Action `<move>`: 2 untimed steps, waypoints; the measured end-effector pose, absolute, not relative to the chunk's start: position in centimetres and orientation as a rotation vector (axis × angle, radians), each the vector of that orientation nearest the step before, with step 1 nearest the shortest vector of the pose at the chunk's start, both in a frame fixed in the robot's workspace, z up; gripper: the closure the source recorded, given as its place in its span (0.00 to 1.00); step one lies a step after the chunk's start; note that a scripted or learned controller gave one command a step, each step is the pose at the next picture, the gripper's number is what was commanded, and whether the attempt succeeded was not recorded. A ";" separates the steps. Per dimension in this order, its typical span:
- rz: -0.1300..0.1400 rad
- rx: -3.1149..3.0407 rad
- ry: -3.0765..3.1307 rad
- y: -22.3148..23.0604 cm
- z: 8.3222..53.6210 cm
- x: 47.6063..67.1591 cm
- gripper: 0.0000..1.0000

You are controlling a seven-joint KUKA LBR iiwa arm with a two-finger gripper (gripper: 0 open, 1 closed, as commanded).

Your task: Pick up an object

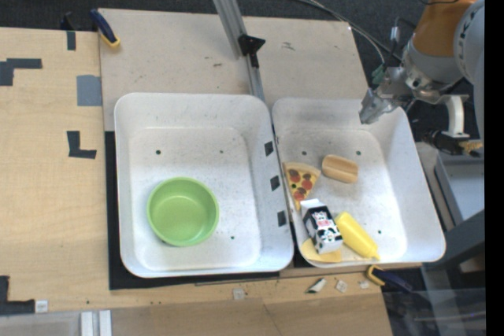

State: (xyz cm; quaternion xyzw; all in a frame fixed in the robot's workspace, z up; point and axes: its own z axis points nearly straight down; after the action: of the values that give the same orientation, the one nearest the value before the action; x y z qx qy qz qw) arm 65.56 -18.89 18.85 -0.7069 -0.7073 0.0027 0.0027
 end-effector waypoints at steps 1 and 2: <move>0.008 -2.217 -2.219 -18.9 14.3 65.2 0.00; 0.007 -2.217 -2.221 -18.8 8.7 65.1 0.00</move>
State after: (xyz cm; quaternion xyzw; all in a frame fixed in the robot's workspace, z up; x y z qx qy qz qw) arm 65.13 -18.84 8.74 -0.7065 -0.7077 0.0022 0.0014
